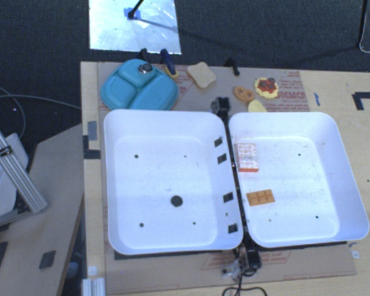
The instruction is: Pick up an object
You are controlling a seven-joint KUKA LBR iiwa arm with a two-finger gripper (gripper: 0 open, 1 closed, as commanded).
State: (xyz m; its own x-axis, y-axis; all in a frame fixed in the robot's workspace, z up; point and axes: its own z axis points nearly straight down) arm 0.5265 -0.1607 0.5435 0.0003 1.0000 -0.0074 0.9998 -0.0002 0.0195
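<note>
Two shallow white bins sit side by side on the bench (94,214), their inner walls touching along a dark seam marked by a row of small black tabs (225,177).

Camera view: the left bin (154,159) holds a single small dark disc (176,200), lying flat on the floor somewhat toward the near wall and well apart from every side. The right bin (302,184) holds two things, both close to the wall it shares with its neighbour. One is a red-and-white packet (246,156) lying flat just beside the seam. The other is an orange waffle-patterned wafer (260,197), nearer the camera than the packet and apart from it. Any of the three is a candidate for picking; each lies loose on a bin floor with nothing touching it.

Behind the bins, on the far strip of the bench, are a blue divided tray (139,88) with a small grey knob (146,68) on top, a slice of toy toast (201,74), an orange pretzel-like piece (243,94), a round pizza-like piece (266,87) and a pale yellow piece (256,106) touching the right bin's far rim. A shiny sheet (134,17) lies on the dark floor beyond the bench. Aluminium framing (12,165) stands at the left.
</note>
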